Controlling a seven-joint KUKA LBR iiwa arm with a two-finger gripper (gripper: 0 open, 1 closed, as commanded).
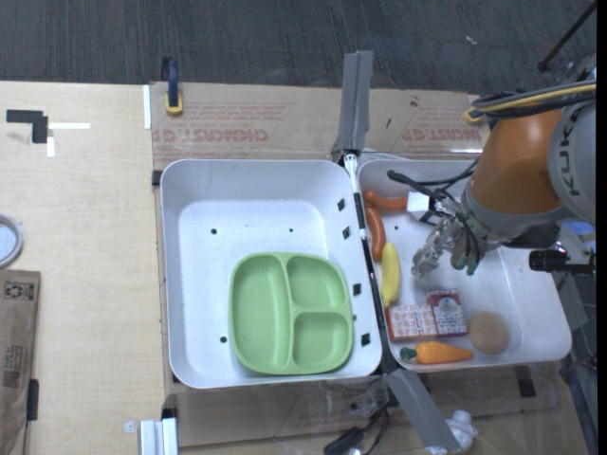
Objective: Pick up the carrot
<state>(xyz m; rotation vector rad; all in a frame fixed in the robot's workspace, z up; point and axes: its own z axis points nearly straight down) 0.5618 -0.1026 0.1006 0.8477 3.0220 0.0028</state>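
Observation:
The carrot (442,353), orange with a green stub at its left end, lies along the front wall of the right bin (531,297). My gripper (446,254) hangs over the middle of that bin, well behind the carrot and apart from it. It is open, with nothing between its fingers. The orange-banded wrist (517,173) covers the bin's back right part.
In the right bin lie a yellow banana (390,273), a reddish sausage (377,231), a small printed box (428,318) and a round tan item (488,333) just right of the carrot. The left bin (190,254) holds a green divided plate (291,313).

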